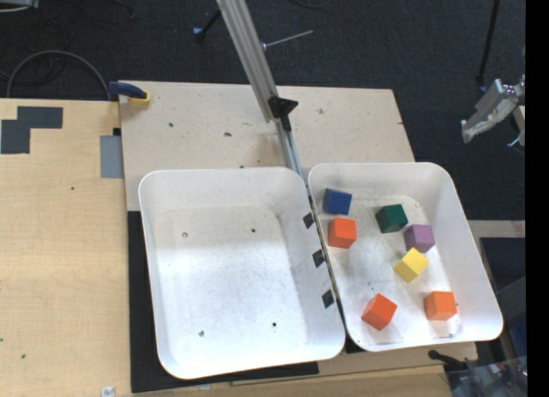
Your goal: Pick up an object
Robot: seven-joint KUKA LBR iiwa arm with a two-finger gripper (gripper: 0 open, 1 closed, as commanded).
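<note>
Gripper [491, 115] sits at far right edge of view, upper part, tilted w/ tip pointing down-left, hanging free (finger state too small and blurred to tell).

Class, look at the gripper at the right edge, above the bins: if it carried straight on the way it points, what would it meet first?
The gripper points down and to the left, so it would probably meet the right bin at its far right rim first, possibly the purple cube beyond. Depth is unclear.
</note>
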